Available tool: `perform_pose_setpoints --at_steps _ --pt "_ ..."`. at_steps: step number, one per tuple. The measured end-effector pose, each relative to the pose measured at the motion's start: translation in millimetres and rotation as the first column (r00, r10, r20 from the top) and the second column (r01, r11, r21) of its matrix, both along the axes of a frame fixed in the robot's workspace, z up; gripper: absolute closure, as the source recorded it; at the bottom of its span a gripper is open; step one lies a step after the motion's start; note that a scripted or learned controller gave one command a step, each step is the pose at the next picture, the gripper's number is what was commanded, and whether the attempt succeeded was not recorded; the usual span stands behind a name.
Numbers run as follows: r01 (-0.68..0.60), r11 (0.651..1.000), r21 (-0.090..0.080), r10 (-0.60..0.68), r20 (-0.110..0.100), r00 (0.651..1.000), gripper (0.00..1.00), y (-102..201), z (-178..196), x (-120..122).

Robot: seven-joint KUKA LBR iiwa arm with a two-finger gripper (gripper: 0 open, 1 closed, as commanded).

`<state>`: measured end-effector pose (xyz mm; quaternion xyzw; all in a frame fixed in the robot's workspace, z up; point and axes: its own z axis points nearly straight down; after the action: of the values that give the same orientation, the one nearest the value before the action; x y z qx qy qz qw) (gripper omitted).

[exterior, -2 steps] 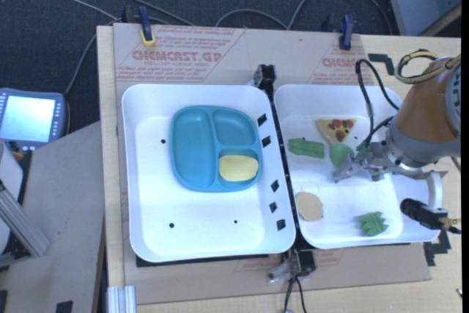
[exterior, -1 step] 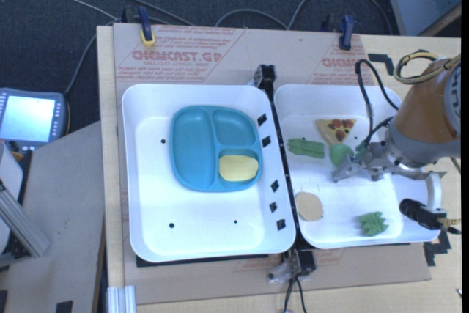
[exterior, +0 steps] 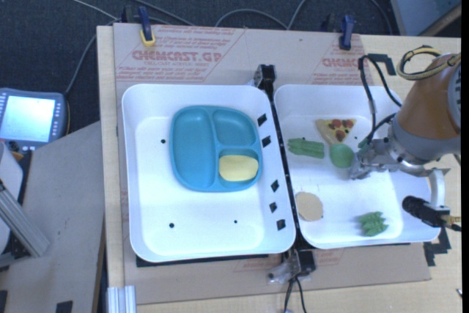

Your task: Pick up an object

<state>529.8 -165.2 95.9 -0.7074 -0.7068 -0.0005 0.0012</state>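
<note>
The right bin (exterior: pixel 381 102) holds several toy foods: a pizza slice (exterior: pixel 336 130) near the back, a green pod-shaped piece (exterior: pixel 305 149), a round green piece (exterior: pixel 341 155), a tan cookie (exterior: pixel 310 207) and a leafy green piece (exterior: pixel 373 223) at the front. My gripper (exterior: pixel 361 163) hangs low in this bin, just right of the round green piece, close to it or touching it. The arm's orange band and grey wrist rise to the right of it.
The left bin (exterior: pixel 146 179) carries a blue divided plate (exterior: pixel 212 146) with a yellow piece (exterior: pixel 238 168) in its lower right compartment. A black divider with clips (exterior: pixel 271 157) separates the bins. Cables trail along the right bin's right side.
</note>
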Motion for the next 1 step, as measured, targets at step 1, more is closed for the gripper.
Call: perform_pose_setpoints --at_steps 1 --pt "-0.002 1.000 -0.004 0.002 0.006 1.000 1.00 0.0 62.2 7.1"
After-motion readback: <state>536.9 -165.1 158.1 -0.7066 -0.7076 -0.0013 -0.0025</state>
